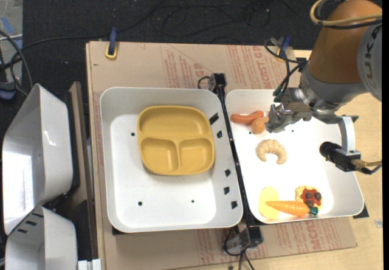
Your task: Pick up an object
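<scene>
Arm in from the right, gripper [275, 121] low over the right bin [346, 168], just by the sausage [246, 118] & a small orange piece [259, 125] at the bin's top-left. Jaws: can't tell, wrist hides them. Croissant [271, 151] mid-bin; carrot [287, 207] near front edge. Left bin [115, 159] has yellow divided plate [176, 140]

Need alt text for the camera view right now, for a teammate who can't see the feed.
The gripper is low in the right bin, by a hot dog and an orange ball. That bin also holds a croissant, a carrot and a small pizza slice. The left bin holds a yellow divided plate.
</scene>
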`<state>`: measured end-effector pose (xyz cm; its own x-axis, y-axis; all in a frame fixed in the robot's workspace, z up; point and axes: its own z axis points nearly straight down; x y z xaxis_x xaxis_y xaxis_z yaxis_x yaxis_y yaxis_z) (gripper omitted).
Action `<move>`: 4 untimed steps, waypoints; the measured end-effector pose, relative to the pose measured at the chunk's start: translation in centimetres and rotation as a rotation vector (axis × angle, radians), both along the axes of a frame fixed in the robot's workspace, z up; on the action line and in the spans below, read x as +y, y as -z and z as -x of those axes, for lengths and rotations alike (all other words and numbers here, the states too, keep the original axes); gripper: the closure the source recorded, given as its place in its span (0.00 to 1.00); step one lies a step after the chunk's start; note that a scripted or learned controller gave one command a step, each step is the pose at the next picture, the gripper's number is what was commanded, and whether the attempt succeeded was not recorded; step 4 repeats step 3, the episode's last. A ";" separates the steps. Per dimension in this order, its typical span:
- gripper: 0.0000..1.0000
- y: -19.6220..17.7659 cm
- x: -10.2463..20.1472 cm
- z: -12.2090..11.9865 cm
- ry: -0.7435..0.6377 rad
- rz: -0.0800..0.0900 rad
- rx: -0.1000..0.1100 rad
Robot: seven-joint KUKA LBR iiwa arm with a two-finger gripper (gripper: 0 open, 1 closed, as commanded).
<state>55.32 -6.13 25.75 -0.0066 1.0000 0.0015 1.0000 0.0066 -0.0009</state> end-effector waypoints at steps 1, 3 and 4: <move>1.00 -0.3 5.2 -0.1 -0.002 0.000 -0.001; 1.00 1.7 14.5 0.3 -0.001 0.000 0.001; 1.00 1.7 14.5 0.3 -0.001 0.000 0.001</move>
